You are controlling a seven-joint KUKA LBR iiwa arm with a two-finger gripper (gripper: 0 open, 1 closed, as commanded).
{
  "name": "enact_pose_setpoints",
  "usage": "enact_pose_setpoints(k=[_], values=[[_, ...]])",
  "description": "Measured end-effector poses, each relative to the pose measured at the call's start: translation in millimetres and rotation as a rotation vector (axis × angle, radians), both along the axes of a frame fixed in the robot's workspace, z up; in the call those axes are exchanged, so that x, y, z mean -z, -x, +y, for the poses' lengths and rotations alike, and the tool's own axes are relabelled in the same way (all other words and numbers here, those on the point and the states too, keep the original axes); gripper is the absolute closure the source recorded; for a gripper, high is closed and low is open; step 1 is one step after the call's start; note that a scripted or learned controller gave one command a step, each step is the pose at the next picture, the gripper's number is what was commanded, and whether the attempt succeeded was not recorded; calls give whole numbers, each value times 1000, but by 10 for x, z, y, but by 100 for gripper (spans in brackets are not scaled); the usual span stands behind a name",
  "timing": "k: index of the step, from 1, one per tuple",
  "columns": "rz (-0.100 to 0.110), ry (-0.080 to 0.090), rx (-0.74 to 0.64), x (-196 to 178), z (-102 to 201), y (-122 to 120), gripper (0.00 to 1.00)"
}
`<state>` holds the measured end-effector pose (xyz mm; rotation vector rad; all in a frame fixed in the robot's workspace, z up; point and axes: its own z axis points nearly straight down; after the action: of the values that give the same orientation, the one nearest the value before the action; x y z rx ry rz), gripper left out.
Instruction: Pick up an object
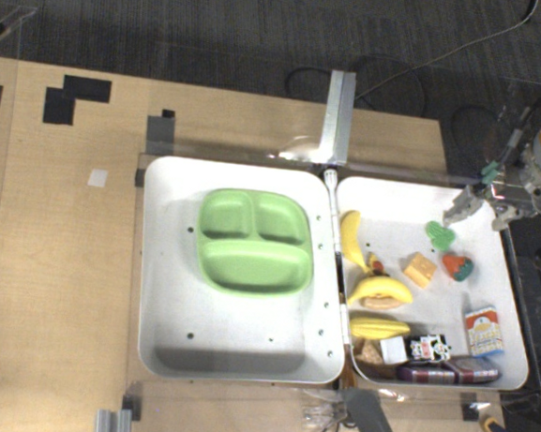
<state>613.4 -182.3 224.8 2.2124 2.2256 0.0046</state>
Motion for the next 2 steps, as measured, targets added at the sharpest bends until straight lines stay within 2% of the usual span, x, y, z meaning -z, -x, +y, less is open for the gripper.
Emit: enact_pose_setpoints(k=[1, 2], values=[[-9, 6, -111, 1348, -180, 414, 0], [-14, 4, -113, 1233, -151, 387, 100]])
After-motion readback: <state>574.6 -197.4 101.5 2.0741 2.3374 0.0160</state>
